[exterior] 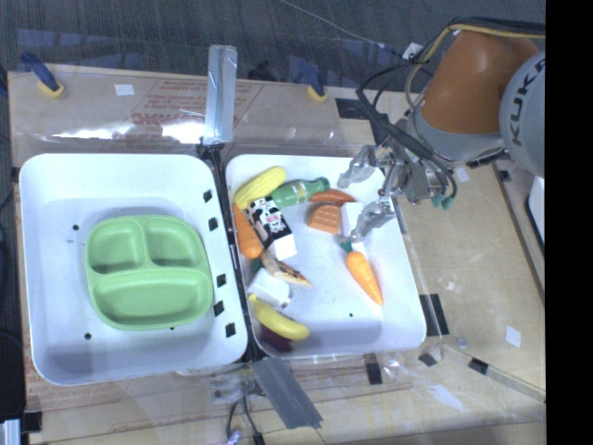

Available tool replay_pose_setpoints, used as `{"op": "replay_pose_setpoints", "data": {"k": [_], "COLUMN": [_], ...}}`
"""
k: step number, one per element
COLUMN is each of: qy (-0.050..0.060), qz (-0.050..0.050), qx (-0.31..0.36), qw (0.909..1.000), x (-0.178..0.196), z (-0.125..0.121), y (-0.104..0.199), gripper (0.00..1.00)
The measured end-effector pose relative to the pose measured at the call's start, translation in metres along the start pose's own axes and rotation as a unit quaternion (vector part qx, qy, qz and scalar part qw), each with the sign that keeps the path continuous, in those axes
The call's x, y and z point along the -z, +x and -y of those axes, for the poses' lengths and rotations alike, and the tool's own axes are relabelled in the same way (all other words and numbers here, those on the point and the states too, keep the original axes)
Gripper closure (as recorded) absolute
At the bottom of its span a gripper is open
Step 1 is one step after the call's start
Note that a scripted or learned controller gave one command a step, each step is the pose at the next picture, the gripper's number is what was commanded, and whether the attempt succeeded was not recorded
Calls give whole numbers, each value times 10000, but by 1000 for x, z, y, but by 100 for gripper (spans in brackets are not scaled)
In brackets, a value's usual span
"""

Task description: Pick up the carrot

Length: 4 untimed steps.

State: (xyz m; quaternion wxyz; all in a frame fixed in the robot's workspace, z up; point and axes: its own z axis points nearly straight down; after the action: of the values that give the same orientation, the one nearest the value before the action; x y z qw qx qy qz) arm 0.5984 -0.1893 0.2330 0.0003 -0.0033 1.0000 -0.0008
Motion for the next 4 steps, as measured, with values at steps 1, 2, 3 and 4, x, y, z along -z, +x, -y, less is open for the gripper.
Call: {"op": "replay_pose_setpoints", "data": {"k": [1,2,3,4], "qy": [-6,-14,-8,-2], "qz": [-9,-26,7,28], "qx": [-278,-917,-539,-483], "qw": [9996,9958,9985,9988], "x": [-40,-130,-141,-129], "z": [20,18,19,17], "y": [23,42,84,81], "gripper": [0,0,0,100]}}
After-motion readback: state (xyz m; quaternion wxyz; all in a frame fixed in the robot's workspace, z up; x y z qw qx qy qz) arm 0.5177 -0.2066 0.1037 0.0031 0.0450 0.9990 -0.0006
